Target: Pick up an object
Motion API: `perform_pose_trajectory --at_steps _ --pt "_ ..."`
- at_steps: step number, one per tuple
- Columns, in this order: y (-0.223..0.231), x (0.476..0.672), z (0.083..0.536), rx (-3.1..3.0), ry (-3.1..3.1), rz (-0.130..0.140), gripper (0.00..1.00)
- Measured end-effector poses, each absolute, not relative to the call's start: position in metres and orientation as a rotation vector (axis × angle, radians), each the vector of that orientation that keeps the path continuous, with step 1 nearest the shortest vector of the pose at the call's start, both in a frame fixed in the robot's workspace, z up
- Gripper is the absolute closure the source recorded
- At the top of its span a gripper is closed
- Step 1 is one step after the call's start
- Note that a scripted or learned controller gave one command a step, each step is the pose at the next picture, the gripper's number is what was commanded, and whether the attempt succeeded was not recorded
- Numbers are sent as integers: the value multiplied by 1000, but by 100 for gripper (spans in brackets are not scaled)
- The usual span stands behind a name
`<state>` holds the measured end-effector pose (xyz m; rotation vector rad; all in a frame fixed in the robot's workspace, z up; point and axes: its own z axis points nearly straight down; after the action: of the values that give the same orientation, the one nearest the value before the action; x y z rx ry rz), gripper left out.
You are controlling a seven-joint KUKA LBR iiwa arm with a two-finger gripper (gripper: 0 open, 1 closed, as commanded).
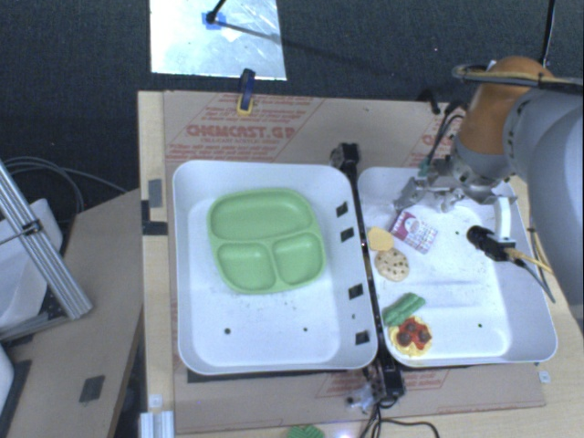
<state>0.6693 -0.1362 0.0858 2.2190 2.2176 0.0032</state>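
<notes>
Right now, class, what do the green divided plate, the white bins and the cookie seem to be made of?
Green divided plate: probably moulded plastic, matte with a soft sheen, one even colour, rounded compartment ridges.
White bins: likely thin formed plastic, smooth, slightly glossy, with rounded corners and rims.
Cookie: looks like a toy, perhaps plastic or rubber; too small to tell.

Two shallow white plastic bins (196,336) hold a pale green three-compartment tray (266,240), a beige dark-speckled round cookie (392,264), a red-and-white patterned packet (415,231), a yellow disc topped red (411,336) and a green ridged pod (402,307) on tan red-lettered board (242,128).
</notes>
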Motion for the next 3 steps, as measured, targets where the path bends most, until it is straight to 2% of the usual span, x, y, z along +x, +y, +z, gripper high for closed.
perform_pose_trajectory --at_steps 1,3 --pt "-137 648 85 2220 2222 0 0" --pt "-166 670 86 2217 2220 5 0"
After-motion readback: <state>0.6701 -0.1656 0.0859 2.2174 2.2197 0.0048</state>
